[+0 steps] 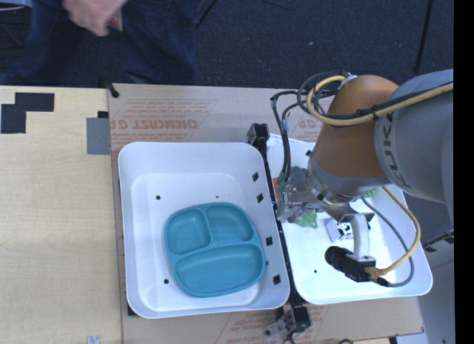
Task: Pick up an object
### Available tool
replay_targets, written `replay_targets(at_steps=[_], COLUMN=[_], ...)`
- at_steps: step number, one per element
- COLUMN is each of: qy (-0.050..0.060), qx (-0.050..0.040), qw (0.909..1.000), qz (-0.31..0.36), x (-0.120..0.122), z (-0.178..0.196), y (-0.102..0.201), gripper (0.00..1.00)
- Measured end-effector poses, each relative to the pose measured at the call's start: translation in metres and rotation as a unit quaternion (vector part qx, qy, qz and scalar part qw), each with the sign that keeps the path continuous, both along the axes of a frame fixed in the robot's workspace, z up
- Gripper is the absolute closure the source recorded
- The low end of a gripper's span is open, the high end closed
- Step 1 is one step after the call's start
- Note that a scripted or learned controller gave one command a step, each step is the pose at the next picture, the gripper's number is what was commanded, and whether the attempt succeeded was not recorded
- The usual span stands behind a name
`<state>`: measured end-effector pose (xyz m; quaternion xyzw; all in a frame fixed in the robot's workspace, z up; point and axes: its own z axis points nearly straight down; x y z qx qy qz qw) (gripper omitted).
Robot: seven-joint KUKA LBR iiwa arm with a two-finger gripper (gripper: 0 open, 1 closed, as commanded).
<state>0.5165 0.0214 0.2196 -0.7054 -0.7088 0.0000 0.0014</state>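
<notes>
1. Two white bins: left bin [137,187], right bin [415,276].
2. One blue divided plate [215,250], lower middle of frame.
3. One arm [385,139], right side.
4. One person's hand [92,1], upper left.

A blue divided plate [215,248] lies in the left white bin [141,187]; a person's hand [92,1] blurs far left.

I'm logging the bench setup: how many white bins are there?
2. The left bin holds a blue divided plate; the right bin lies under the arm, which hides part of it.
</notes>
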Motion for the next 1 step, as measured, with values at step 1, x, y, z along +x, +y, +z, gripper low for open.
replay_targets(at_steps=[1], qy=[0.000], qx=[-0.0007], qw=[1.0000], qz=[0.000], x=[-0.0046], z=[0.0099], y=[0.0581], gripper=[1.00])
